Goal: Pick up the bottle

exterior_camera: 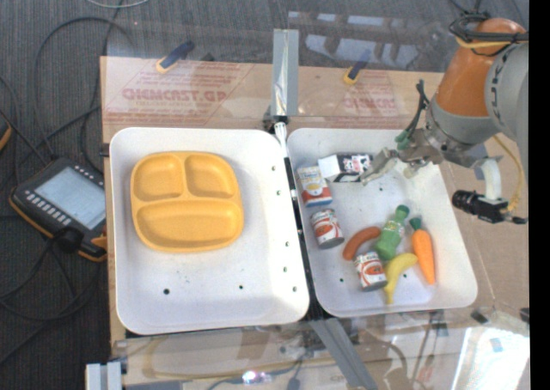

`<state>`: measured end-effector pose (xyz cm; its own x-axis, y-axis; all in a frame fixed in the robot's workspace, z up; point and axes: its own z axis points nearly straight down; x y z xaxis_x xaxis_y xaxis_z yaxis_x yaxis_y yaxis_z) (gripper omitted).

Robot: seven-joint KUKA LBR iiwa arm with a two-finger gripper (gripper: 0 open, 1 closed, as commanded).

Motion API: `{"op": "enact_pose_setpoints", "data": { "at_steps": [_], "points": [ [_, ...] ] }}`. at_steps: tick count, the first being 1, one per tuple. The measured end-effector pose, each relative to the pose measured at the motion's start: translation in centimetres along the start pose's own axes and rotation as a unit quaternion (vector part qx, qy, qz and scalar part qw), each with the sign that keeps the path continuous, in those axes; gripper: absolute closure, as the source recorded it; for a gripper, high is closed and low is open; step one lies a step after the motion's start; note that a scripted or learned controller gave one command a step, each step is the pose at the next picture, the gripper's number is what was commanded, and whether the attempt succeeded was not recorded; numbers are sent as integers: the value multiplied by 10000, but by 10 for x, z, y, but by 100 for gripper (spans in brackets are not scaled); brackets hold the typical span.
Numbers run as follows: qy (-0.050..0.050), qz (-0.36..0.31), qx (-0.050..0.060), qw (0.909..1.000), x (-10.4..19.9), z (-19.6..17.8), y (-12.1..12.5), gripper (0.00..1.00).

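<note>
The bottle (pixel 393 234) is small and green with a red cap and lies in the right bin (pixel 455 289), pointing up and to the right. It rests between a sausage (pixel 361 242) and a carrot (pixel 423 256). My gripper (pixel 383 165) hangs over the back of the same bin, above and a little left of the bottle and well apart from it. It sits close to a black and white carton (pixel 345 165). Nothing shows in its grasp. The arm's orange band (pixel 468 79) is at the upper right.
Three cans (pixel 314 185) (pixel 326 227) (pixel 371 270) and a banana (pixel 397 272) share the right bin, crowding the bottle. The left bin (pixel 172 294) holds a yellow divided plate (pixel 186 199). A pendant (pixel 64 204) lies off the bench at left.
</note>
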<state>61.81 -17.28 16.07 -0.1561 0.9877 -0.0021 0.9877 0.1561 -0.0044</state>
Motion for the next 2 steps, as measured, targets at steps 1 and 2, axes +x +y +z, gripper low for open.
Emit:
{"op": "enact_pose_setpoints", "data": {
  "at_steps": [1,2],
  "points": [
    [3,321,-5,9995,25,-86,-37,0],
    [12,253,9,9997,-10,23,-78,0]
  ]
}}
